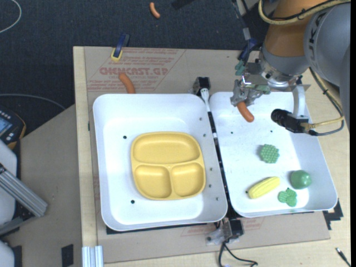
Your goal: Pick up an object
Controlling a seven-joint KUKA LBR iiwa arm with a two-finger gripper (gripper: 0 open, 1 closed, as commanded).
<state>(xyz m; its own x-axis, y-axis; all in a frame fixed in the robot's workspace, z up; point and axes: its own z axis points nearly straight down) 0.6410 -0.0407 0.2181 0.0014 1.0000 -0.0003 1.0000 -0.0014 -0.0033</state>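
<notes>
Orange sausage (245,113), right bin (317,149), far corner: gripper (243,97) directly above, fingers touching its upper end; grip unconfirmed, placement suggests a pick attempt.

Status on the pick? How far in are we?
Done: the arm is over the far end of the right bin, gripper just above the orange sausage. In hand: nothing clearly; the sausage sits right below the gripper, and whether it is gripped can't be told. Left: a confirmed grasp and lift. The corn, green ball and both green pieces lie untouched; the yellow tray sits in the left bin.
</notes>
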